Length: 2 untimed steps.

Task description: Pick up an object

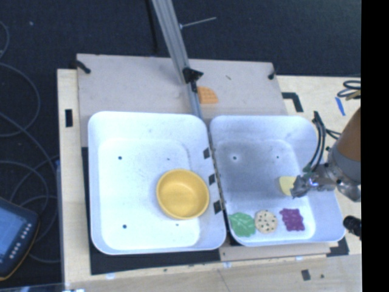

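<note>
The hand [299, 187] hangs low over the right bin [255, 132], and whether its fingers are spread or pressed together cannot be told. A pale yellow object [285, 185] lies just beside its tip, on the side away from the arm. Nearer the bin's front rim, past the hand, sit a purple piece [293, 219], a cookie [265, 221] and a green piece [242, 224].

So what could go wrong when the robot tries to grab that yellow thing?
The gripper sits right at the edge of the small yellow object, so it might nudge it away instead of catching it. That spot is also near the right bin's wall, so the arm could bump it.
</note>
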Available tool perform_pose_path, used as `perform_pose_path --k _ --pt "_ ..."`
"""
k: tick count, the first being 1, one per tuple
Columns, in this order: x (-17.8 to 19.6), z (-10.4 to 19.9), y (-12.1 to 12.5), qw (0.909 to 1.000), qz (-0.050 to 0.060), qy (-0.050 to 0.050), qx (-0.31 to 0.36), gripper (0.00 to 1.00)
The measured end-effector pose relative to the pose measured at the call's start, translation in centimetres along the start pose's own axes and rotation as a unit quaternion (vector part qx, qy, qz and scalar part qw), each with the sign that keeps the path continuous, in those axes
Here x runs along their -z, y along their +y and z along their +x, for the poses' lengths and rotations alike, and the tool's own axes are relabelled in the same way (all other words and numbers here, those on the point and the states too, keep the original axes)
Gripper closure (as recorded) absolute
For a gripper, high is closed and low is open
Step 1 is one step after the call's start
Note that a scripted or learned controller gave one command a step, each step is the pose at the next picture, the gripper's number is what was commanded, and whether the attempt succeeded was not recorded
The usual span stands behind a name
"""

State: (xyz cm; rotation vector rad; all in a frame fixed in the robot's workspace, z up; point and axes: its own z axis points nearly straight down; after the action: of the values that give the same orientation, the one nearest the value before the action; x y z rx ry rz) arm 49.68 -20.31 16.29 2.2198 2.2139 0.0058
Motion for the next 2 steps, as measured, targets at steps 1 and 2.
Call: perform_pose_path --k 1,2 --pt "4.4 0.2 0.3 1.0000 0.000 0.000 0.003 1.00" --pt "10.2 -0.9 0.2 1.0000 -0.001 -0.001 0.003 1.00"
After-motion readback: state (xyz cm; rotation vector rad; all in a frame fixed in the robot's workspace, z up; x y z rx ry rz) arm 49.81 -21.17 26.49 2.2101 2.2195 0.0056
